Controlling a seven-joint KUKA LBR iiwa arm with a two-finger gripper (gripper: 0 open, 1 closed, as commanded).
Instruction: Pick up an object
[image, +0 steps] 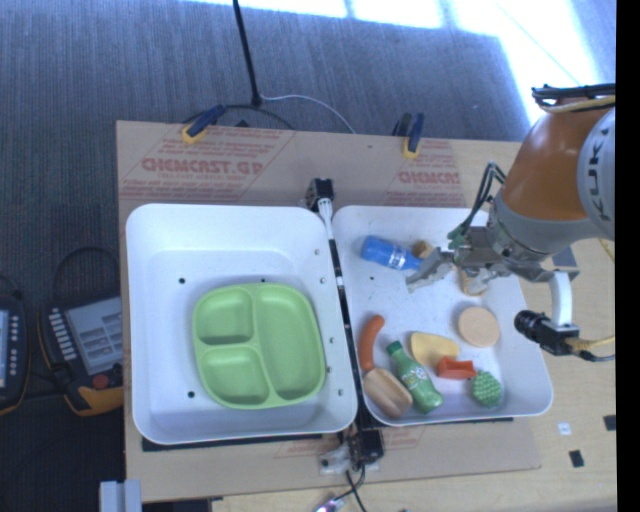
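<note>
**A robot lab bench, not a kitchen**

This is a robotics test lab. An industrial arm reaches over two white bins set on a cardboard-covered counter, the sheet held down by clamps. A handheld control pendant lies on the grey carpet beside it, and cables trail across the floor. The food in the bins is toy plastic.

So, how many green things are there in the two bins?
3. The green divided plate lies in the left bin. The green bottle and a small green toy lie near the right bin's front edge. The arm may hide others.
</note>
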